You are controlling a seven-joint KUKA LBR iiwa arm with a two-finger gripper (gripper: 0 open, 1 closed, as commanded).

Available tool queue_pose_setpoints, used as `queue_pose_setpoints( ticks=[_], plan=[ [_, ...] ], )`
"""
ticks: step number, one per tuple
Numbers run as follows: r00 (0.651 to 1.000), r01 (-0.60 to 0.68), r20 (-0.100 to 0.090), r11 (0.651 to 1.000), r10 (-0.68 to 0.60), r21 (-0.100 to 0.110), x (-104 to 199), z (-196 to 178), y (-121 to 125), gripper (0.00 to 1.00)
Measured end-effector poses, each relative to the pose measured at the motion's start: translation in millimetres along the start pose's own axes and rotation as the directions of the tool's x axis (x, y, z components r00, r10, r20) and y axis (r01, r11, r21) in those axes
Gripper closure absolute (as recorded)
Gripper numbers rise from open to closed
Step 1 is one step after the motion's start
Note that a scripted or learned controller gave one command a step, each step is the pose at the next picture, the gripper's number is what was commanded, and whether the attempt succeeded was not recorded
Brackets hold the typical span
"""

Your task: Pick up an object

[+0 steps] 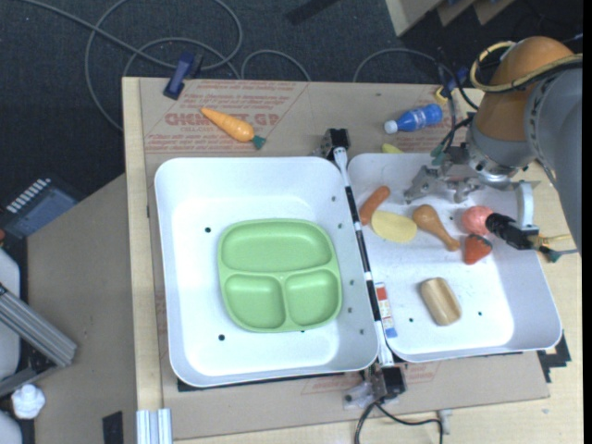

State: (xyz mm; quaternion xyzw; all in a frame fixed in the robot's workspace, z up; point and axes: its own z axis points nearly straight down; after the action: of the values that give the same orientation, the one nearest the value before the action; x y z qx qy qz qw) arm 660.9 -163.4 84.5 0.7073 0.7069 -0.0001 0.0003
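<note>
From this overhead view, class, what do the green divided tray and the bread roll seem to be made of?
Green divided tray: probably moulded plastic, matte to satin; one even colour, rounded compartment walls, soft highlights.
Bread roll: likely toy plastic or foam, matte; its smooth tan surface has no crumb texture, though the view is too coarse to be sure.

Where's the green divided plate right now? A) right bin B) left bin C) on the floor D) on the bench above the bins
B: the green divided plate lies flat in the middle of the left bin, while the right bin holds the small toy foods.
</note>
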Motion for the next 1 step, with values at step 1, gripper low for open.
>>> queue_pose_setpoints(
  ticks=[1],
  plan=[
    [1.000,0.001,-0.001,1.000,-0.001,0.000,30.9,-0.2,-50.3,0.00]
  ],
)
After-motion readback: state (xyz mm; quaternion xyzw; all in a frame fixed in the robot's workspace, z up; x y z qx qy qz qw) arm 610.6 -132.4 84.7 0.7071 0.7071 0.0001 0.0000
